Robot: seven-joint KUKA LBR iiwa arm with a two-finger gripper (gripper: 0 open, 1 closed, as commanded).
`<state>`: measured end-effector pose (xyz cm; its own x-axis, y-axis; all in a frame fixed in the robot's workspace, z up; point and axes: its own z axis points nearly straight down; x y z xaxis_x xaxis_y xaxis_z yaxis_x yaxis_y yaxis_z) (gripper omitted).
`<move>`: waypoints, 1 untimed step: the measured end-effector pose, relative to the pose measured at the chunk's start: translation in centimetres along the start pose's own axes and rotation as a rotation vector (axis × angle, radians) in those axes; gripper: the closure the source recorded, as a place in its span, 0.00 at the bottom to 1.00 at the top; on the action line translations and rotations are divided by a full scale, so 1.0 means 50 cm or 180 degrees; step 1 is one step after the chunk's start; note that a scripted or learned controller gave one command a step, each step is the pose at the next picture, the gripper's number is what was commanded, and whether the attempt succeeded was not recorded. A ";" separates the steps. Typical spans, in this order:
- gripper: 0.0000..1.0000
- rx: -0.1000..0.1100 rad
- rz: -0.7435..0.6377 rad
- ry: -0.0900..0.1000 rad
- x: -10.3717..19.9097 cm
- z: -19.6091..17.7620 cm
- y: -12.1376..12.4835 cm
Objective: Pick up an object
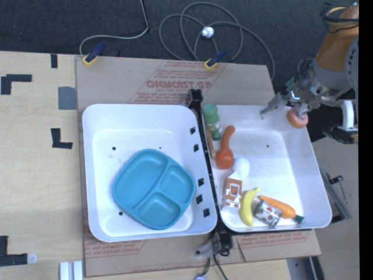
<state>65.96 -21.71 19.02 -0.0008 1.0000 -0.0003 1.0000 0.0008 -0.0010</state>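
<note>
Your gripper hangs over the right bin's far right corner; an orange-pink piece sits at its fingers, though you cannot tell if they clamp it. Banana, carrot and bottle lie below. A blue tray occupies the left bin.

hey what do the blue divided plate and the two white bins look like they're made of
The blue three-compartment plate looks like moulded plastic: uniform matte colour, soft rounded ridges, though melamine is possible. The two shallow white bins look like thin glossy plastic, with smooth curved corners and light sheen on the walls.
</note>
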 end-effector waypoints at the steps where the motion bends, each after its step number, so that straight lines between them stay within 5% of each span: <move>1: 0.00 0.0015 -0.0014 0.0008 0.116 0.091 -0.018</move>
<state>65.07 -15.89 14.49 -0.0052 1.0000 0.0022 1.0000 0.0052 -0.0057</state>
